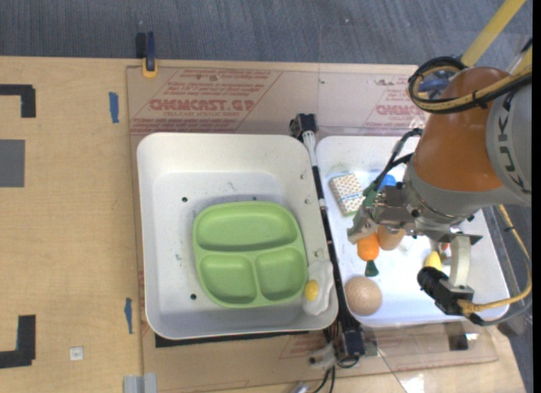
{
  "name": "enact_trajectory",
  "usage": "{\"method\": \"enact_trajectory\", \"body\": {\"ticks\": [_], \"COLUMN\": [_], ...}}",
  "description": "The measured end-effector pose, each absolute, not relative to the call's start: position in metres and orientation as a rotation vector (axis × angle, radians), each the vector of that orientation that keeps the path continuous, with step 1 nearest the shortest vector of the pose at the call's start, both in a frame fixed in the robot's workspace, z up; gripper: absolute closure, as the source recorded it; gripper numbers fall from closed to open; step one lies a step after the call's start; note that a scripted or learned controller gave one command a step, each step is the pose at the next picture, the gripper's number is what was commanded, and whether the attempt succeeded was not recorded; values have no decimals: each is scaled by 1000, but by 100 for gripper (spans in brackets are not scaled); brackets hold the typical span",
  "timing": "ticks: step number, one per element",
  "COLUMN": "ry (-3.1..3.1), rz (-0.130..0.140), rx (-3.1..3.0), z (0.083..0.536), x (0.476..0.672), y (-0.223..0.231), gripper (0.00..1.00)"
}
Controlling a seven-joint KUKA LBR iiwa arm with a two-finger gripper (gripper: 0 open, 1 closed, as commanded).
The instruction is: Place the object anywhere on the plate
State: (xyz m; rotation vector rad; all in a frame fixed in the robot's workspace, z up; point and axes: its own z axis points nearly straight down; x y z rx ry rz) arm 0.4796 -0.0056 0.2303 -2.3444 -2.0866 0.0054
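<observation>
A robotics lab is showing here: the KUKA arm [473, 129] is reaching over two white bins [161, 214] sitting on a taped cardboard bench [68, 214], cables trailing beside the bins.

I see the plate [249, 252] lying in the left bin [161, 214], with a small object [312, 291] just off the plate's near right corner. Right of the plate, in the right bin [406, 311], lie an egg-shaped object [363, 295], a patterned packet [347, 190] and the tool [378, 229].

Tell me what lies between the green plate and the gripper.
Camera view: the two bins' adjoining rims separate the green plate from the gripper.
</observation>
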Motion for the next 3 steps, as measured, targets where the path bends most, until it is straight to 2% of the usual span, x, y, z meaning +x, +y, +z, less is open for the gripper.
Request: {"method": "enact_trajectory", "body": {"ticks": [1, 2, 3], "ry": [-2078, -2073, -2071], "rz": [-1, -1, 4], "rx": [-2355, -2358, -2361], "z": [227, 248, 248], "x": [514, 522, 522], "y": [56, 129, 127], "gripper": [100, 100, 0]}}
